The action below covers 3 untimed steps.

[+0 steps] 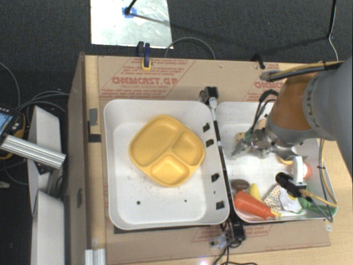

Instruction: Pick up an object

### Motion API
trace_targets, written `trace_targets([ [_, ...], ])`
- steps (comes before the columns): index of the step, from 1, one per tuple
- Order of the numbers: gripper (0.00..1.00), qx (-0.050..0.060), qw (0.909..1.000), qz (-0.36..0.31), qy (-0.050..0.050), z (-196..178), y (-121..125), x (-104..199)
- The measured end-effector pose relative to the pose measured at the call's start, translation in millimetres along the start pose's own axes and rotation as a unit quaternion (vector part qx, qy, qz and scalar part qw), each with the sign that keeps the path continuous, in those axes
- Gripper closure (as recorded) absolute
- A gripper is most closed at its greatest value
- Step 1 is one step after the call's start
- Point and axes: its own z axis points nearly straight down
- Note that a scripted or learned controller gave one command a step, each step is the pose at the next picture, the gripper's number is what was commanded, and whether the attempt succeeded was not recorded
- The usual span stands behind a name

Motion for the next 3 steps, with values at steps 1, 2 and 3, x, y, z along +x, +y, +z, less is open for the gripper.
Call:
trace_targets([
  [1, 0.0, -0.007, 1.0, -0.003, -0.002, -15, 89, -28],
  [2, 0.0, 0.0, 1.0, -0.002, 0.0, 0, 53, 6],
  [3, 0.0, -0.001, 1.0, 0.001, -0.001, 0, 36, -18],
])
